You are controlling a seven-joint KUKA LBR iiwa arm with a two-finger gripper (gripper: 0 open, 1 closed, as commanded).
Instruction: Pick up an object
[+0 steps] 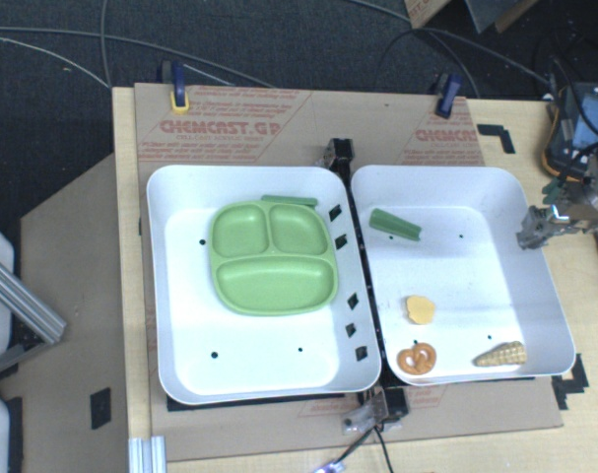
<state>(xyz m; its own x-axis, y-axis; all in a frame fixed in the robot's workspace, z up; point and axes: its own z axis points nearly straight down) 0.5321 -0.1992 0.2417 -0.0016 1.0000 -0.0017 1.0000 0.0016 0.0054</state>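
Watching my gripper [537,227] hang just outside the right bin [545,294] rim, fingers' spread I cannot tell, inside that bin a green block [394,225], yellow piece [421,309], pretzel [417,359], cone [501,354], green plate [273,258] in the neighbouring left bin [180,323].

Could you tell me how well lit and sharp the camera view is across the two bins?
Camera view: even, soft light, faint shadows; white bins nearly wash out; green plate and pretzel fairly sharp; gripper at right is blurry.

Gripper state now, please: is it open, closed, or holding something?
Gripper: at the right bin's right rim, holding nothing visible; open or closed cannot be told.
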